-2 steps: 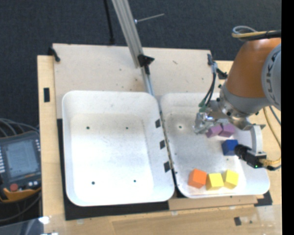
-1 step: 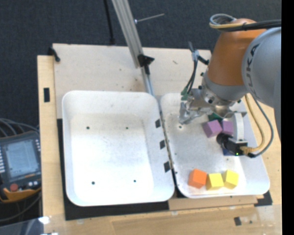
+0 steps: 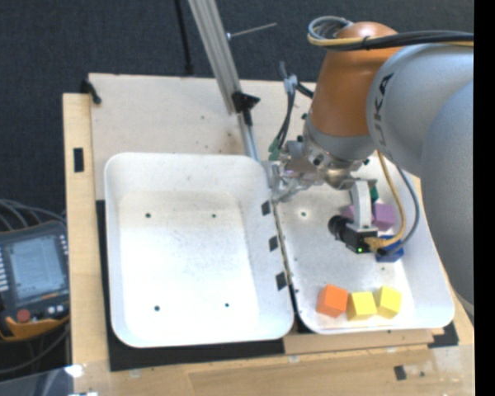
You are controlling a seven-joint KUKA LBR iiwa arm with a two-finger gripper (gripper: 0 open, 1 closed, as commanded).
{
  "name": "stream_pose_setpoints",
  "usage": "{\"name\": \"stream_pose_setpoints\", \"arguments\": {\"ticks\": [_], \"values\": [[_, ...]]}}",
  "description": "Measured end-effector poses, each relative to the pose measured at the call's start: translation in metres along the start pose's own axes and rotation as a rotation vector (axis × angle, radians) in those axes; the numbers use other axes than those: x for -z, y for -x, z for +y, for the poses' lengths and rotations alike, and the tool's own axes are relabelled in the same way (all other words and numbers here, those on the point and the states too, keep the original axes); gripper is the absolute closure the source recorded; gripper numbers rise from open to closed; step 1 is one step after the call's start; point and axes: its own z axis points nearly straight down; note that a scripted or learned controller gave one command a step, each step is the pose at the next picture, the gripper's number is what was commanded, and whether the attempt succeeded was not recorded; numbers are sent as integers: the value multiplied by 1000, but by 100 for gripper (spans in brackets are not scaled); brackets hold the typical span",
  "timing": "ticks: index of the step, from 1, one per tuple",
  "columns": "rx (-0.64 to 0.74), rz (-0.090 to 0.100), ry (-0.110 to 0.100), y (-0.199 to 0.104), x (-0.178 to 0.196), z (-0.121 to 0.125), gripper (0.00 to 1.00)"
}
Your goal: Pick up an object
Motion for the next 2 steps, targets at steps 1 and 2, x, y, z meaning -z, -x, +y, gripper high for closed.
{"name": "stream_pose_setpoints", "arguments": {"ticks": [1,2], "values": [[0,1,1,-44,6,28,100],[-2,0,-1,-78,-9,49,100]]}}
